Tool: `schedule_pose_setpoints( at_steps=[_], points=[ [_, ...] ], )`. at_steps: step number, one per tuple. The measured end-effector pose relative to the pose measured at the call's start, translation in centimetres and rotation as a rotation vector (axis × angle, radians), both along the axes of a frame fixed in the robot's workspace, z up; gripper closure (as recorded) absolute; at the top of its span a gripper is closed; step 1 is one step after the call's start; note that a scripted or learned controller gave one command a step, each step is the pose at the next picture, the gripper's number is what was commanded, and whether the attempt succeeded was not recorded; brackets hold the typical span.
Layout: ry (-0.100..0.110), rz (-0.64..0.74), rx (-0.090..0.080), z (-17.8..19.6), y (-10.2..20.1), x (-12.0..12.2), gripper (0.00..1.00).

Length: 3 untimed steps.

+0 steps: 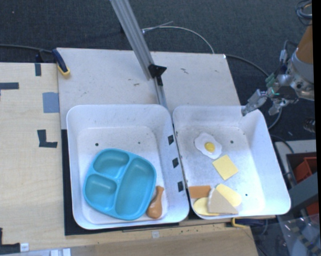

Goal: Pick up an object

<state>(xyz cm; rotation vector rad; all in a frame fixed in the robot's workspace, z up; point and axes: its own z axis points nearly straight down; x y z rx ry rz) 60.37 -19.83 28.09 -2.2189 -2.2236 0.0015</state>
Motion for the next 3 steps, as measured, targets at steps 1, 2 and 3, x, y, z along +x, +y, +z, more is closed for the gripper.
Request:
schedule_pose_setpoints(
  at_steps=[1, 2, 3],
  points=[
    [0.000, 0.000, -0.002, -1.8, -0.7, 2.8, 0.00],
    [0.000, -0.001, -0.002, -3.0, -1.2, 4.2, 0.00],
    [-0.001, 0.000, -0.003, -3.2, -1.2, 5.1, 0.00]
  ],
)
